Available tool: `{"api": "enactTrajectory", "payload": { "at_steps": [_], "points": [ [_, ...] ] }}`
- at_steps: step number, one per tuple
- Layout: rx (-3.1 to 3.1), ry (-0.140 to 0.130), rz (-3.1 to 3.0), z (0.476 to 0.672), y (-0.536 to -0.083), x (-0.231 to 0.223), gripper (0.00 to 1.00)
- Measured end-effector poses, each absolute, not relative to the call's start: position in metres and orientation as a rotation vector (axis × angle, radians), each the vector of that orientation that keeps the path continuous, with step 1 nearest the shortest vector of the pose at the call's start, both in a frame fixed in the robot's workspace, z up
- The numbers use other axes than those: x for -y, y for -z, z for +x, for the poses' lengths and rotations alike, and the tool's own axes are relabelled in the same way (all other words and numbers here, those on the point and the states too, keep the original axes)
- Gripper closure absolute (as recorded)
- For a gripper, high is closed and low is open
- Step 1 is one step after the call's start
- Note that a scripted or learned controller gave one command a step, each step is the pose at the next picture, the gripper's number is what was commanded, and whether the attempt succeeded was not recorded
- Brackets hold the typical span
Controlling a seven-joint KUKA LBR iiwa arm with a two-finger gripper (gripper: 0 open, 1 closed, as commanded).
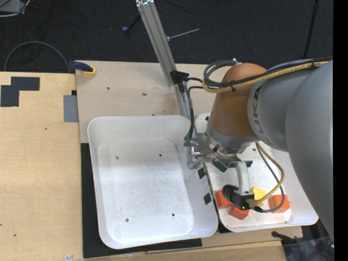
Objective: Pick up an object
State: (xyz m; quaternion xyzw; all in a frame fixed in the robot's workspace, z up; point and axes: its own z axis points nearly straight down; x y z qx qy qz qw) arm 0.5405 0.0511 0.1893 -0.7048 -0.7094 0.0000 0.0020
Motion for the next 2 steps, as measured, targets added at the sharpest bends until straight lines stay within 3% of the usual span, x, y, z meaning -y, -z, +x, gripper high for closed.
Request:
{"api": "enactTrajectory", "payload": {
  "at_steps": [1, 2],
  "points": [
    [2.227, 0.001, -2.217, 0.621, -0.19, -0.056, 1.0],
    [2.217, -0.005, -2.226, 0.626, -0.19, -0.018, 1.0]
  ]
}}
